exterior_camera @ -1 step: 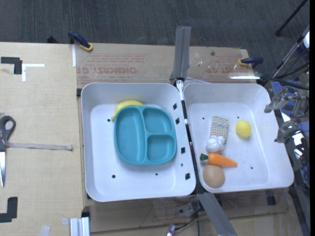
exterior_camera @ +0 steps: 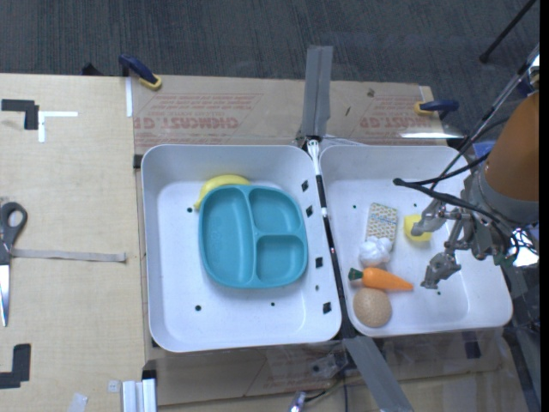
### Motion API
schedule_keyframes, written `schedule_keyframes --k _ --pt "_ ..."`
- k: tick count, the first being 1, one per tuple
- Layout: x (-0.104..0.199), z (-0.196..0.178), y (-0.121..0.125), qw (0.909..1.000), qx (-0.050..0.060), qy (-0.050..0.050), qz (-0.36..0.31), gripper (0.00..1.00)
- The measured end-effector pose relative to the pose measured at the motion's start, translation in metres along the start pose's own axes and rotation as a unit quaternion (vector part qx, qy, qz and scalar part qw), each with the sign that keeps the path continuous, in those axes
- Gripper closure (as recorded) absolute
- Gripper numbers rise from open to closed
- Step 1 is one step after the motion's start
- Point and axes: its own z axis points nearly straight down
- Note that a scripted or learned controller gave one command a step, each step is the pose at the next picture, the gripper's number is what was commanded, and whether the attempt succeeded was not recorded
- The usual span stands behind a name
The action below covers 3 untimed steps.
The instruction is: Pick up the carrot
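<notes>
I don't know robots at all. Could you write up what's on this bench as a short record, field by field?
left bin: blue divided plate, yellow thing peeking out behind it
right bin: carrot, egg-like beige ball, white lump, speckled sponge, small yellow object
carrot: lying flat, between the white lump and the beige ball
gripper: over the right bin, right of the carrot, nothing between its fingers
bench, far left: scissors

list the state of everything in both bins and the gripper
carrot: lying flat in the right bin, not gripped
egg: resting beside the carrot
white garlic bulb: resting just above the carrot
sponge: lying flat
yellow lemon piece: resting on the bin floor
blue divided plate: right side up in the left bin
banana: partly hidden behind the plate
gripper: low over the right bin, right of the carrot
</notes>
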Motion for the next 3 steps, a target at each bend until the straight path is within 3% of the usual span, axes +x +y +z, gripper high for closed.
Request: schedule_keyframes --k 1,2,3 --pt "0.022 0.106 0.036 0.9999 0.000 0.000 -0.013 0.00" --pt "0.019 0.096 0.035 0.9999 0.002 -0.003 -0.014 1.00" --pt "0.013 0.006 0.095 1.0000 0.000 -0.001 -0.003 1.00"
